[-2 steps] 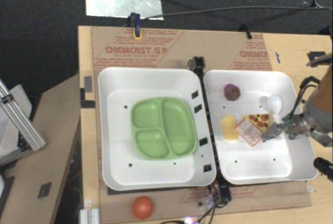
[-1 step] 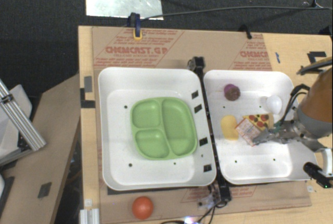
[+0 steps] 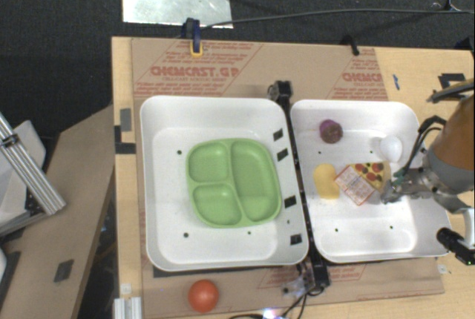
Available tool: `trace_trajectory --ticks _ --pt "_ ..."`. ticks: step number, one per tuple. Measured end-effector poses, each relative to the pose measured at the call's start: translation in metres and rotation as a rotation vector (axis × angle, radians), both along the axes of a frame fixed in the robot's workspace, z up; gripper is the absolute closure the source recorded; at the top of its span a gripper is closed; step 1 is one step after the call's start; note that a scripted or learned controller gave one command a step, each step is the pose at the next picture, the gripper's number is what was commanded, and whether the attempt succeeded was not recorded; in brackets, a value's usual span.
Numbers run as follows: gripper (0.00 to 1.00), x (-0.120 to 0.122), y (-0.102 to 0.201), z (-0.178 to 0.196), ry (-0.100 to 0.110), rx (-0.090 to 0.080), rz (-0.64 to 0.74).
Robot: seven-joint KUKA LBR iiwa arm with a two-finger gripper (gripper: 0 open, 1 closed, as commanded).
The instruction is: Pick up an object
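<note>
Arm (image 3: 454, 162): grey rounded body, with an orange-brown band on the upper part.
Cables: thin black ones that curve beside the band.
Gripper (image 3: 391, 192): dark, small metal parts.
Lower part: a grey piece with a black end.

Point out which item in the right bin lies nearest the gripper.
The flat red-and-white packet lies nearest the gripper, just left of it. The yellow piece, white ball and purple ball all lie farther off.
</note>
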State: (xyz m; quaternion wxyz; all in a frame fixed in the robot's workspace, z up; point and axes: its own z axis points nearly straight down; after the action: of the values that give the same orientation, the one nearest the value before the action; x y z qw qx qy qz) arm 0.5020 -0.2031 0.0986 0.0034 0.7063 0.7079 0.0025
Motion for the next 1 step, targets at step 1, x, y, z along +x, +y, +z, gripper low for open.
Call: trace_trajectory --ticks 1 --pt "1.00 0.0018 0.0001 0.0429 0.004 -0.001 0.002"
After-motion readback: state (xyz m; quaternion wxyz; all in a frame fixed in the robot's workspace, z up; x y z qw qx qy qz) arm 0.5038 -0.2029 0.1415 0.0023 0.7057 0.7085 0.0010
